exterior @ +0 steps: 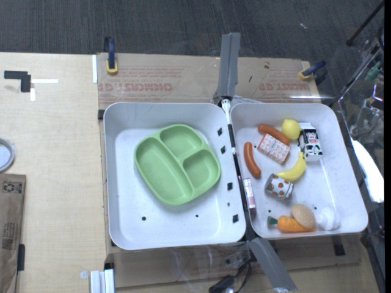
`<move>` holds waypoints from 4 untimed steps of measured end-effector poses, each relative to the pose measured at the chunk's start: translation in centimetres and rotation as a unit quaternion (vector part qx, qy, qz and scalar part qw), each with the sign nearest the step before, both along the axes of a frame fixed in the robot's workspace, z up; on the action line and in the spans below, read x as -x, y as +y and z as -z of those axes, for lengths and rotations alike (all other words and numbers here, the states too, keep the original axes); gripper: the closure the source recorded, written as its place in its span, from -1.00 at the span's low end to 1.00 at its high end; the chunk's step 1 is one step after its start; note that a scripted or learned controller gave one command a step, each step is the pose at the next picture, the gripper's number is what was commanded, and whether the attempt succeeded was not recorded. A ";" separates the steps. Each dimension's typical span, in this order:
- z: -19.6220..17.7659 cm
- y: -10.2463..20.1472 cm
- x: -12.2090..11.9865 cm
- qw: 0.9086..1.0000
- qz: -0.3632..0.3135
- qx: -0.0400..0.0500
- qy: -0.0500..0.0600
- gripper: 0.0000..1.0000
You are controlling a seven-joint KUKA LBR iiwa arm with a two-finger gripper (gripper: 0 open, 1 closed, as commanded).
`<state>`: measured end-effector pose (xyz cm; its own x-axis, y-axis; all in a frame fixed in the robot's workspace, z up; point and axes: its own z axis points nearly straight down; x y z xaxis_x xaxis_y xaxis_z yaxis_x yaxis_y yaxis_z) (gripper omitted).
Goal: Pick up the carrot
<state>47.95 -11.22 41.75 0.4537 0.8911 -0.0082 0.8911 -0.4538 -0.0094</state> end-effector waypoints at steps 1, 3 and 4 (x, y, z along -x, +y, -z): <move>-0.5 0.0 -0.3 1.000 -0.001 0.002 0.006 1.00; -0.9 -7.8 -0.3 0.991 -0.131 -0.001 0.004 1.00; 1.2 -7.4 0.0 0.995 -0.100 -0.002 -0.001 1.00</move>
